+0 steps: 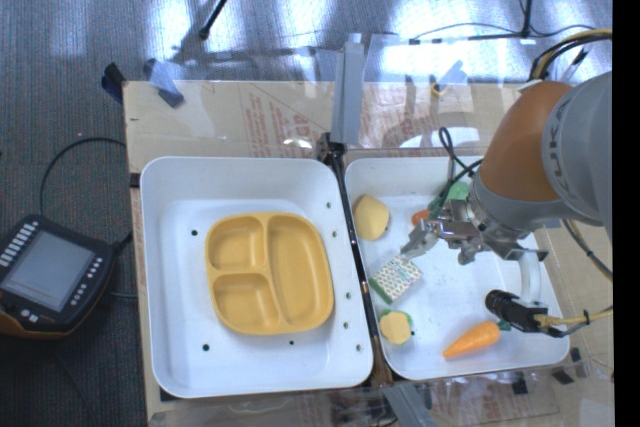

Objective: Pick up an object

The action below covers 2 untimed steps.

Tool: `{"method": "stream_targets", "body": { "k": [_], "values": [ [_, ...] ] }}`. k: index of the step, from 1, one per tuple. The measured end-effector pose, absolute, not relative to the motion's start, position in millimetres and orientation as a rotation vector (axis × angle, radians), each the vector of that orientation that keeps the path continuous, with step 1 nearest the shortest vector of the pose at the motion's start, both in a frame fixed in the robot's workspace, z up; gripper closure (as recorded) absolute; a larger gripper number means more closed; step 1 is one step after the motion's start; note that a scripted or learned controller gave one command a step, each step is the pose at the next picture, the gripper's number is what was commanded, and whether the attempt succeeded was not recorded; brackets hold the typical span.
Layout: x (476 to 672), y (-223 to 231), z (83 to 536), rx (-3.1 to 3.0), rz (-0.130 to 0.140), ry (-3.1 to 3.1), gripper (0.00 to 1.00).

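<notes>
Objects lie in the right bin (560, 340) beneath the hand (440, 240), whose grip state I cannot tell.

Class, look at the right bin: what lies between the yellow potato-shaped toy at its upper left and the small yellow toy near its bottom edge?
In the camera view, a green-and-white checkered packet lies between them.

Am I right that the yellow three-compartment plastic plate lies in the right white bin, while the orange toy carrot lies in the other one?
Not quite: the camera view shows the yellow three-compartment plastic plate in the left white bin, and the orange toy carrot in the right white bin.
</notes>
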State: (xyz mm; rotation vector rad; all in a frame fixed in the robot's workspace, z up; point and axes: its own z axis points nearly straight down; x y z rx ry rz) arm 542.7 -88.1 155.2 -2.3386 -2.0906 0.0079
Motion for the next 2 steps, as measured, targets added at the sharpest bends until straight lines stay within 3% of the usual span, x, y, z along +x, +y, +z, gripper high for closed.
{"method": "stream_targets", "body": {
  "k": [1,2],
  "values": [
    [627.2,-109.2,83.2,-2.316,0.010,-2.113,0.00],
    [579.4,-107.4,176.2,-2.229,-0.005,-2.219,0.00]
  ]
}}
